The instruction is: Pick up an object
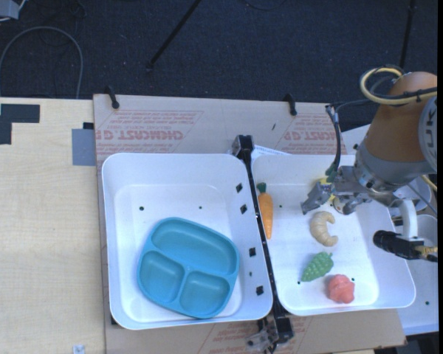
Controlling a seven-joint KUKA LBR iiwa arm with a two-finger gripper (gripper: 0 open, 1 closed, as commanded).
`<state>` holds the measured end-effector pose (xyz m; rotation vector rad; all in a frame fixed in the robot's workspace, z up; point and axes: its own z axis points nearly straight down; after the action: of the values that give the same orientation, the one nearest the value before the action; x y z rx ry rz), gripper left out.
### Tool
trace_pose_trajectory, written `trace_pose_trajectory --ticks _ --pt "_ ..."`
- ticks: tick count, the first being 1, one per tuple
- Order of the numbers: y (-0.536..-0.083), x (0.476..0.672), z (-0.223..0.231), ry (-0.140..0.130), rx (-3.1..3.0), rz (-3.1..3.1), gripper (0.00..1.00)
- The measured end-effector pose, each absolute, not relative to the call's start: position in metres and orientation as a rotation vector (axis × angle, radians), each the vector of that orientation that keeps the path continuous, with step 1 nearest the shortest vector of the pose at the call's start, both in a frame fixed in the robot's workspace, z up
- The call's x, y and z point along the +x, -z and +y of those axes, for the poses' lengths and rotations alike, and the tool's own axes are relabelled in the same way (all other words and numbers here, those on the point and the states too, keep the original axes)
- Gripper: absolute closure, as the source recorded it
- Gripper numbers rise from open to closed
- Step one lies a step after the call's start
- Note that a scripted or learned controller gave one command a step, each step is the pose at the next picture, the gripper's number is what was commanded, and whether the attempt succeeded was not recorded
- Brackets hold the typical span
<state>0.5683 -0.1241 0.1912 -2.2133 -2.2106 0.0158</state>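
Note:
The right bin (395, 286) holds an orange carrot (265, 214) along its left wall, a beige croissant (323, 228) in the middle, a green knobbly piece (318, 265) and a pink-red lump (340, 288) near the front. My gripper (330, 203) hovers just behind the croissant, at the bin's far right. Its two fingers are spread apart, open, and nothing sits between them.
The left bin (125, 198) carries a blue divided plate (188, 266). A black divider with clips (252, 220) runs between the bins. The grey and orange arm (399, 139) comes in from the right, with cables beside it.

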Motion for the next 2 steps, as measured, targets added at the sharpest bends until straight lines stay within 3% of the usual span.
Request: trace_pose_trajectory --ticks 1,2 --pt "-0.200 0.571 -0.124 -0.003 -2.218 -2.219 0.00" --pt "-0.154 0.577 -0.124 -0.006 -2.218 -2.218 0.00"
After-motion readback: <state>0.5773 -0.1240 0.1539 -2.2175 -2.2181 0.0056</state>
